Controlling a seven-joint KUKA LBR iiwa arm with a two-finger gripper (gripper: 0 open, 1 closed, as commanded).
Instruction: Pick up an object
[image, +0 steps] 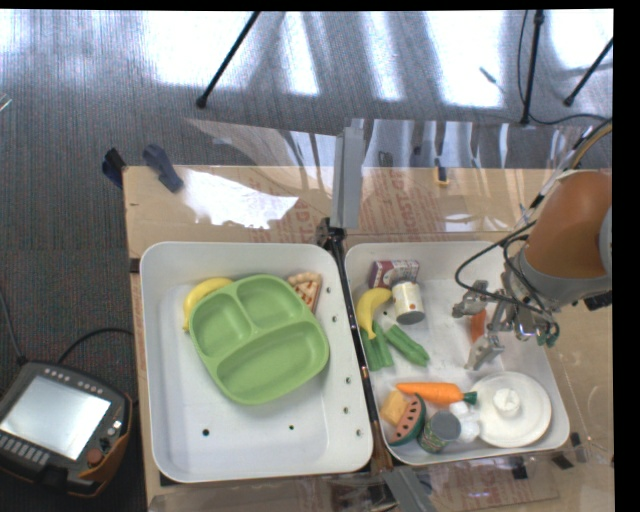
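Left bin: green divided plate, rigid, broad, awkward to pinch | Right bin: banana, carrot, small, light, likely hard plastic, slippery; best taken across carrot's middle | Hand: above right bin near small orange piece; finger spread cannot be told; nothing seen held.

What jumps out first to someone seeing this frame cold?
Probably the big green divided plate in the left bin, lying over a yellow banana. Next, the gripper hanging low in the right bin, above a carrot and a white lid among crowded toy food.
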